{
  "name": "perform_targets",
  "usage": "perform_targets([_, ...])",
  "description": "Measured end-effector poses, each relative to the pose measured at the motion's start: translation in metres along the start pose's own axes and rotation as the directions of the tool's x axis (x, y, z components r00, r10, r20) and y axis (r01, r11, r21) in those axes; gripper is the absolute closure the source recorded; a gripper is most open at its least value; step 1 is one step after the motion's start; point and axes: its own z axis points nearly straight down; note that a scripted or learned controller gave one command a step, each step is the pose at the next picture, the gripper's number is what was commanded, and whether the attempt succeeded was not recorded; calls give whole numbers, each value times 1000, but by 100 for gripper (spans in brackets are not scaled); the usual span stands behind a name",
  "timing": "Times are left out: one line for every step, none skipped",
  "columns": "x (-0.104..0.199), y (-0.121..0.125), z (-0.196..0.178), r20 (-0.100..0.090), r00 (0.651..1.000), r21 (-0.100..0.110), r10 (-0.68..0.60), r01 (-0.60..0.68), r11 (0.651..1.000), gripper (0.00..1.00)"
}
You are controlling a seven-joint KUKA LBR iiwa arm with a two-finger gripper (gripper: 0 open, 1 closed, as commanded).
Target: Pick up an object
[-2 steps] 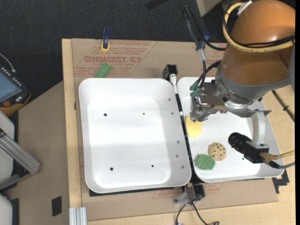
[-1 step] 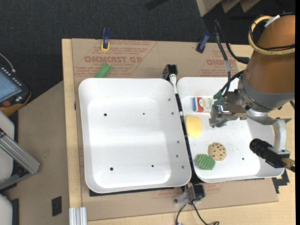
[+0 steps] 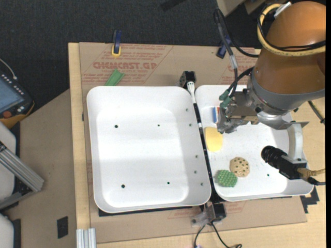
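Note:
My gripper hangs low over the left part of the right bin, below the grey and orange arm. Just under and left of it lies a pale yellow rounded object, close against the bin's left wall. I cannot tell whether the gripper touches it. A round tan cookie with dark specks lies nearer the front. Beside the cookie, to its left, sits a small green knobbly object. A small blue and white piece shows just left of the gripper, partly hidden by it.
The left bin lies alongside, split from the right one by a dark rail. A green scrap and a blue and yellow clamp rest on the cardboard behind the left bin.

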Motion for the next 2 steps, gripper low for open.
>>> perform_targets([44, 0, -47, -1, 1000, -2, 0, 0, 1000, 100])
perform_targets([85, 9, -72, 0, 1000, -1, 0, 0, 1000, 100])
